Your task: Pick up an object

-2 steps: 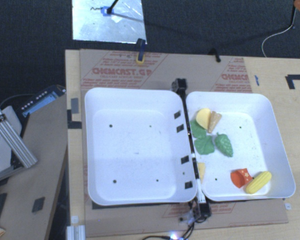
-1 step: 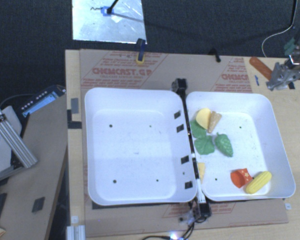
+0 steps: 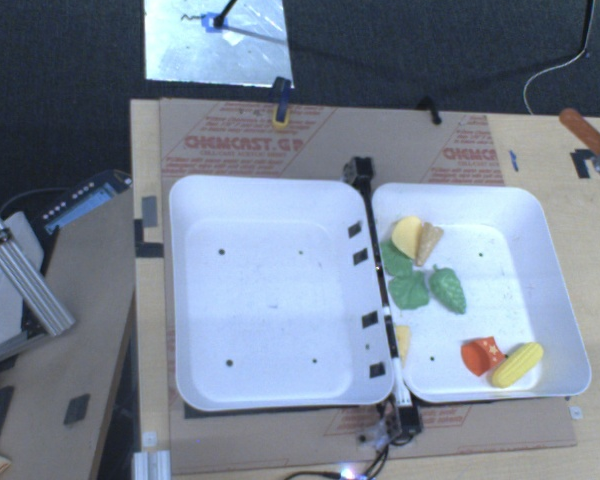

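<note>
From where I stand, the only lettering is on the flat brown cardboard sheet [image 3: 235,138] lying on the desk under the 2 shallow white plastic bins [image 3: 270,293]. Faded red print reads "CHEMCAST GP" at 2 spots along its far edge, 1 behind the left bin and 1 behind the right bin [image 3: 470,153]. Smaller red lines run above and below each mark, too fine to make out. More red print peeks out along the near edge [image 3: 355,423], unreadable. Nothing in the bins carries any legible text.
</note>
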Controlling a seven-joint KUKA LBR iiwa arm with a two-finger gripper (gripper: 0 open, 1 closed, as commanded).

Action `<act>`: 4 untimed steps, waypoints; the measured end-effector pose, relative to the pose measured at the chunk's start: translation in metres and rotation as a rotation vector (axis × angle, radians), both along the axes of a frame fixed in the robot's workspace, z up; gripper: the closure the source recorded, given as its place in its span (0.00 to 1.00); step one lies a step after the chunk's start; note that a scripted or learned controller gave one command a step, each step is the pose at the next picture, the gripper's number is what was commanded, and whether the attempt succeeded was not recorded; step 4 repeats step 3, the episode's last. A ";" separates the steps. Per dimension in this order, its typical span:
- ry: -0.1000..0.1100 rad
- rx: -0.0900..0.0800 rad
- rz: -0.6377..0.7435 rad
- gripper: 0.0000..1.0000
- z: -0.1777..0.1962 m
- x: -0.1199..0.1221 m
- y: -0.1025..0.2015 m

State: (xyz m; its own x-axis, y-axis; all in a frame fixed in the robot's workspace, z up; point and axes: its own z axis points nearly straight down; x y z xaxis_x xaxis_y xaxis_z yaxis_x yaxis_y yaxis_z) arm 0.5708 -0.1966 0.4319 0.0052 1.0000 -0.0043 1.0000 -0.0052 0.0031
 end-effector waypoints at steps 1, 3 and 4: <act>-0.009 0.004 0.016 1.00 0.084 -0.014 0.071; 0.010 0.008 0.014 1.00 0.031 -0.028 0.084; 0.010 0.008 0.014 1.00 0.031 -0.028 0.084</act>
